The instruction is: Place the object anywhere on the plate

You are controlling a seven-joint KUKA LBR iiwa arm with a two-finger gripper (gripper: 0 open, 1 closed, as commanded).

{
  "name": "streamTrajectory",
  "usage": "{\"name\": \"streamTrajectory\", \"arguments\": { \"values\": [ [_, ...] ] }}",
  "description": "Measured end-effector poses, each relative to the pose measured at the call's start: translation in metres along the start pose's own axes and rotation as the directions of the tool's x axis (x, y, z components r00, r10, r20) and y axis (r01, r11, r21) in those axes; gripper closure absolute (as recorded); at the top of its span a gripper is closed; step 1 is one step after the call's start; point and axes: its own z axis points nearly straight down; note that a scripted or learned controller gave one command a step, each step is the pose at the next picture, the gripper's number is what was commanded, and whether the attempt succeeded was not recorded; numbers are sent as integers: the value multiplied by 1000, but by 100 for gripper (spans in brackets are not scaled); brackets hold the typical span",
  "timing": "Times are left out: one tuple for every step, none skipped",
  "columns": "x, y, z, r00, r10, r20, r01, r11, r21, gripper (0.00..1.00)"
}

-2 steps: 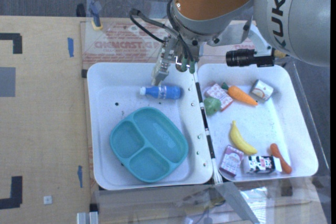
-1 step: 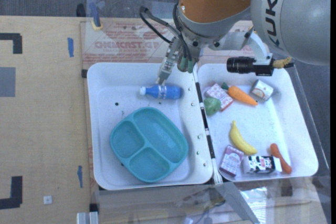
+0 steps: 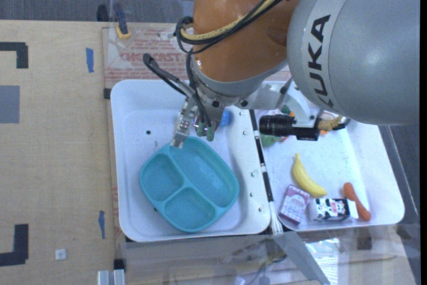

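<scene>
Above the far rim of the teal divided plate [image 3: 189, 189] in the left bin [image 3: 127, 143], the gripper [image 3: 193, 127] hangs, though whether it grips anything cannot be told. A small blue object [image 3: 225, 118] shows just beside it, not on the plate. Judging by this, the placing step is in hand, and the next move calls for lowering over a compartment before release.

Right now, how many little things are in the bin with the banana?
4 I can see: the banana, a carrot, a purple packet and a small carton. The arm may hide more behind it.
</scene>
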Motion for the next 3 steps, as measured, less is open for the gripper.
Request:
{"name": "streamTrajectory", "arguments": {
  "values": [
    [42, -5, -125, 995, -96, 2, 96, 995, -1, 100],
    [-9, 15, -107, 995, -102, 4, 102, 995, -2, 100],
    [-14, -53, -125, 986, -169, 2, 169, 986, 0, 100]
  ]
}}
